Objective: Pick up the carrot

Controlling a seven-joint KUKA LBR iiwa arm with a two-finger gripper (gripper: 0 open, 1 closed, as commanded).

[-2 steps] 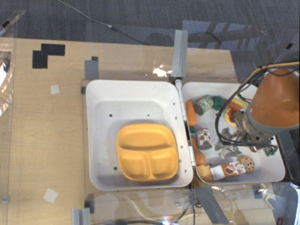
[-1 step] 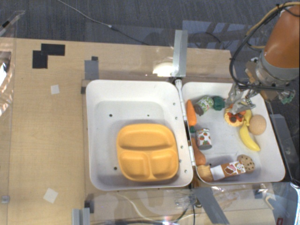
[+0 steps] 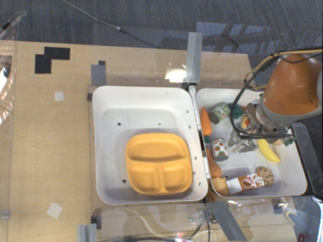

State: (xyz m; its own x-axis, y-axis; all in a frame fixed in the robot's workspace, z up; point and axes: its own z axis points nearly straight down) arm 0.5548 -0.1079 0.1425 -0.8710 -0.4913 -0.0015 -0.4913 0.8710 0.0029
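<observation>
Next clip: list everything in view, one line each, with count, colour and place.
Bins: two, white, side by side on bench.
Tray: one, yellow, three compartments, in left bin.
Carrot: one, orange, right bin, along left wall.
Cans: two, small, right bin, near carrot.
Banana: one, yellow, right bin, right side.
Cookie: one, tan, right bin, front.
Bottle: one, brown and white, lying at front.
Arm: one, orange band, over right bin.
Pincer: one, grey, low among items.

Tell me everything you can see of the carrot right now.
The carrot is small, orange, smooth and plastic-looking, like toy food. It lies lengthwise along the left wall of the right bin, rounded end toward the far side, close to the divider. A small can sits just beside its near end. Nothing grips it.
</observation>
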